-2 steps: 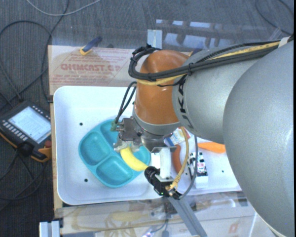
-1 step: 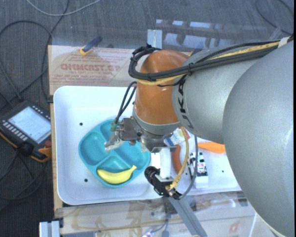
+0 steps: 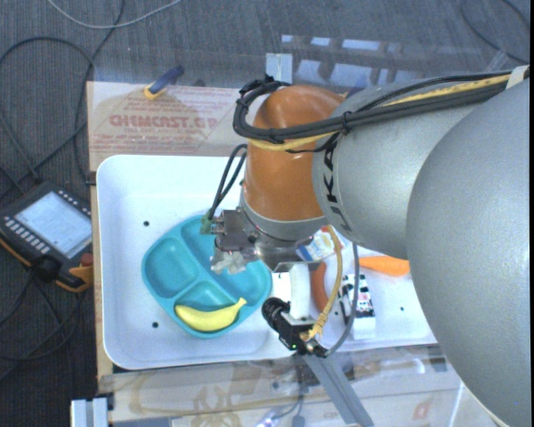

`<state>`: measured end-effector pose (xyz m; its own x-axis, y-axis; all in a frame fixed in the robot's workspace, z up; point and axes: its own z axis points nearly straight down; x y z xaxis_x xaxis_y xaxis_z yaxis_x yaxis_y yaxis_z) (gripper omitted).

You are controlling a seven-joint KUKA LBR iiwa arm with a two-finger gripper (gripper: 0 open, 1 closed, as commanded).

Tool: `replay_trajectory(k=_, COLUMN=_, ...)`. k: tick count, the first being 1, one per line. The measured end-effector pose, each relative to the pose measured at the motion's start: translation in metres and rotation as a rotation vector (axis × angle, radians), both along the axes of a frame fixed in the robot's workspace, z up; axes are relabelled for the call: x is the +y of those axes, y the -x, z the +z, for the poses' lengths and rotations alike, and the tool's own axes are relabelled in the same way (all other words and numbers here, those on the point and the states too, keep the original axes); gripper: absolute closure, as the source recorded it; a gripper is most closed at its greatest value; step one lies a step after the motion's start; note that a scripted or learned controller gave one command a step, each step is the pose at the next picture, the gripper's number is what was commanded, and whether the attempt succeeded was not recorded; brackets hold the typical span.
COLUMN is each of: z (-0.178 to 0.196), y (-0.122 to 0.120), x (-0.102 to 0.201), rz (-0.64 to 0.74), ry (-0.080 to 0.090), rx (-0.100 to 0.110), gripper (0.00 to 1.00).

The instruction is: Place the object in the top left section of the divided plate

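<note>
1. Currently the divided plate (image 3: 173, 269), a blue one with three sections, lies in the left white bin (image 3: 125, 203), and I take this plate as the landmark for all places below.
2. A yellow banana (image 3: 209, 316) rests in the bottom section of the plate, at the edge nearest to the camera. It looks to be the task's object, and it is clearly not in the top left section.
3. That top left section seems bare, as far as it can be seen; the part of the plate toward the right is covered by the arm.
4. The gripper (image 3: 230, 258) hangs over the right part of the plate, just above and beside the banana, under the orange band of the arm (image 3: 289, 163).
5. Whether the gripper is open or closed I cannot tell, because the wrist hides it from above. Nothing is seen held in it.
6. To the right of the plate, past the arm, an orange carrot-like thing (image 3: 387, 264) lies in the other bin.
7. My judgement: the task is not done. The object must yet be grasped, lifted from the bottom section and set down in the top left one.
</note>
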<state>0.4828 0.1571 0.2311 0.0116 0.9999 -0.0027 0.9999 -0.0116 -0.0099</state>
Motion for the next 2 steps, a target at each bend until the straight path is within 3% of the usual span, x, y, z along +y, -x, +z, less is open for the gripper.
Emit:
replay_trajectory(k=1, z=-0.0453, y=-0.058, x=-0.0093, rz=0.249, ry=-0.001, rx=-0.006, gripper=1.0)
replay_trajectory(k=2, z=-0.0381, y=-0.0577, x=-0.008, rz=0.251, ry=-0.001, rx=-0.003, gripper=1.0)
